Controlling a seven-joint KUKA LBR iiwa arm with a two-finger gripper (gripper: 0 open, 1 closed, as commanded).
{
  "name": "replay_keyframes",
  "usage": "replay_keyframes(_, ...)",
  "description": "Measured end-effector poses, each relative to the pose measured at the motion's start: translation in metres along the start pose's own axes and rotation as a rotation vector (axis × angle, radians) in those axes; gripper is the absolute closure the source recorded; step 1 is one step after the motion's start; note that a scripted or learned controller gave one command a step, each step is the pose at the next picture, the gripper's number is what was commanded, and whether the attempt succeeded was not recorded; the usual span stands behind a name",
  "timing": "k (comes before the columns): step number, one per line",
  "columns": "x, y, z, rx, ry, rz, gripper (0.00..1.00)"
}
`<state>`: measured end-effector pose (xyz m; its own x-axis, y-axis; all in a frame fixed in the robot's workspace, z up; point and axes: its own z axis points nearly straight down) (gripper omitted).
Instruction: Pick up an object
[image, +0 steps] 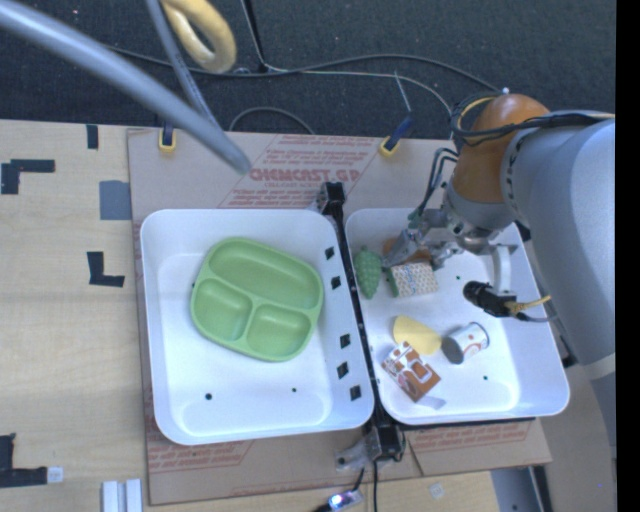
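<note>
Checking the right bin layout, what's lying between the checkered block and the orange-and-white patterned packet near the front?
In the camera view, a yellow wedge-shaped piece lies between the checkered block and the orange-and-white packet.

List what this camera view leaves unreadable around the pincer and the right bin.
- Pincer: its tip is a dark blur beneath the wrist, so open or shut is unclear.
- Speckled block: top edge meets the pincer; contact or grip undecidable.
- Green object: small, against the divider; identity unclear.
- Orange-white packet: print too small.
</note>
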<state>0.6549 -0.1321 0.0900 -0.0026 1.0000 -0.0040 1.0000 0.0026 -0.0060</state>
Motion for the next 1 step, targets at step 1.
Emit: replay_keyframes(1, 0.0052, 0.0054, -0.0582, -0.006, 0.004, 0.0, 1.0)
